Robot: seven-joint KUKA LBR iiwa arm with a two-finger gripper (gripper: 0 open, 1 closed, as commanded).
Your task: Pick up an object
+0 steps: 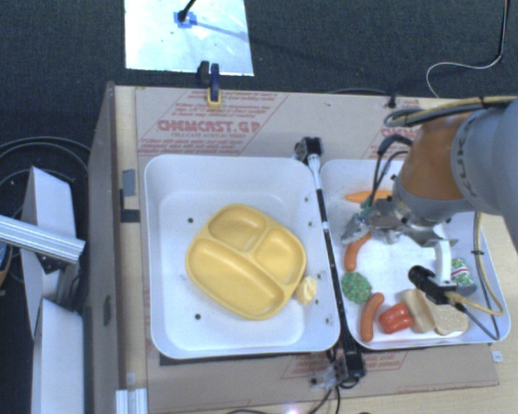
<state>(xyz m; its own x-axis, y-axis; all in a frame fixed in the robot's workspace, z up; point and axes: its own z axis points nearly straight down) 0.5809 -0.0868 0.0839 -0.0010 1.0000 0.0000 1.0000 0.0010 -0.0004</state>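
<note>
My metal two-finger gripper [360, 228] low in right white bin [494, 279], just above curved orange sausage [356, 252]. Grip state: cannot tell. Nothing lifted yet; pick remains.

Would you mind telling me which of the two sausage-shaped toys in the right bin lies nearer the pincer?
The upper orange-red sausage toy, just below the pincer. The other sausage toy lies lower, past the green broccoli toy, near the bin's front edge.
</note>
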